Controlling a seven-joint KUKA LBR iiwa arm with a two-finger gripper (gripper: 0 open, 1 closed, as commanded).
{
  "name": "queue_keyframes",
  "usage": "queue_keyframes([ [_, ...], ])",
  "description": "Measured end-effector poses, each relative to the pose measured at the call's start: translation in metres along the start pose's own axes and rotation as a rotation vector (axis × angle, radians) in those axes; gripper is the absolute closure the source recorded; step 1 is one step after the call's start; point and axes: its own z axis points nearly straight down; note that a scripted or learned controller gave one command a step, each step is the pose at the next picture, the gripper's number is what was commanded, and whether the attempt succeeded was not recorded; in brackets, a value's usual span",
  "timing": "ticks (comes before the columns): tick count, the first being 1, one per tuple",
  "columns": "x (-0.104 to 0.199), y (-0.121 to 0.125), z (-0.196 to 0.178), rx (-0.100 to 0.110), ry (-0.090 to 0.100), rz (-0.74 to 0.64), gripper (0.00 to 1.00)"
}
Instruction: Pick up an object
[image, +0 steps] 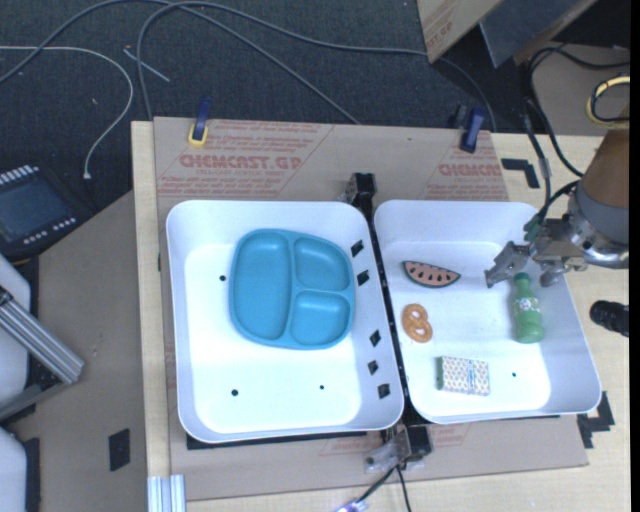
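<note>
**benchwatcher:** Green bottle (527, 312) is lying in the right bin (570, 395), near its right wall. Gripper (522, 262) is hovering just above the cap end, fingers looking spread, gripping nothing. I'd be dropping straight down, straddling the body.

**binrat:** Agreed. Watermelon slice (431, 273), pretzel (417, 322) and the patterned packet (463, 375) are sitting well apart. That wall is crowding it though. Blue divided plate (291, 288) is lounging in the left bin (200, 330).

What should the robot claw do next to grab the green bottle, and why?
Probably drop a little lower over the green bottle. The gripper hangs just above the bottle's cap end in the right bin, and nothing is between its fingers, so it likely must come down before squeezing.
</note>
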Motion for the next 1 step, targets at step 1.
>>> queue_keyframes([
  [1, 0.0005, 0.0031, -0.0080, -0.015, -0.003, -0.004, 0.00],
])
